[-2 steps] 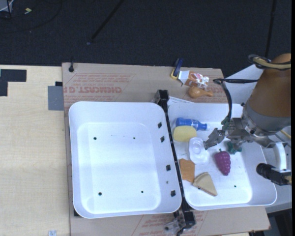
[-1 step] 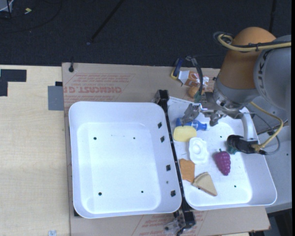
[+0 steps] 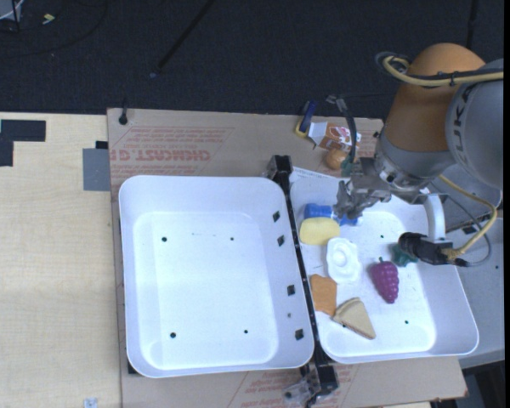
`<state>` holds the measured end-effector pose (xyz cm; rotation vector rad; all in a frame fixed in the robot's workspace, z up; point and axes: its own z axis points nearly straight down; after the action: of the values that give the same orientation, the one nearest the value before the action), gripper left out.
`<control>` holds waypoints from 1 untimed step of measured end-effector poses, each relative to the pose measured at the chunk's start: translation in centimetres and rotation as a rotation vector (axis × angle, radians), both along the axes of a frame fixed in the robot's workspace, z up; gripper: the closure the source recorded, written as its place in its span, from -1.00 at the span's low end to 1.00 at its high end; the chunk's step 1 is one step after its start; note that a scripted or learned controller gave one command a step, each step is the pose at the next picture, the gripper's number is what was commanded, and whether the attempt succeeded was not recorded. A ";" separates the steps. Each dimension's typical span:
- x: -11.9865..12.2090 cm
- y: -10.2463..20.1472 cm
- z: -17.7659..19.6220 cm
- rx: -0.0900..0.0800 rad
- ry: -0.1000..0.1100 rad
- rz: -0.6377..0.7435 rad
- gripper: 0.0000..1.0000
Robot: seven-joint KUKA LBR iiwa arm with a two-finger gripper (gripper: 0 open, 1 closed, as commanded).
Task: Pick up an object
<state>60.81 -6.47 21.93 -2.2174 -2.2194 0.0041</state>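
The right bin (image 3: pixel 446 330) holds several toy foods. A blue block (image 3: pixel 316 212) lies at its back left, with a yellow lemon-like piece (image 3: pixel 320 230) just in front of it. A white cup-like piece (image 3: pixel 343 259) sits in the middle, a purple grape bunch (image 3: pixel 386 280) to its right. An orange wedge (image 3: pixel 323 294) and a tan sandwich slice (image 3: pixel 355 317) lie toward the front. My gripper (image 3: pixel 351 208) hangs low over the bin's back, right beside the blue block and above the white piece. Nothing shows between its fingers.
The left bin (image 3: pixel 144 228) stands beside the right one, with a black divider strip (image 3: pixel 291 253) between them. A small packet and a brown object (image 3: pixel 333 143) lie on the cardboard behind the right bin. The arm's grey and orange body (image 3: pixel 438 109) looms over the back right.
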 end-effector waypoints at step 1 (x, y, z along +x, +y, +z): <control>3.7 3.8 1.6 0.000 -0.006 0.003 1.00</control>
<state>64.55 -2.70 23.56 -2.2167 -2.2263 -0.0033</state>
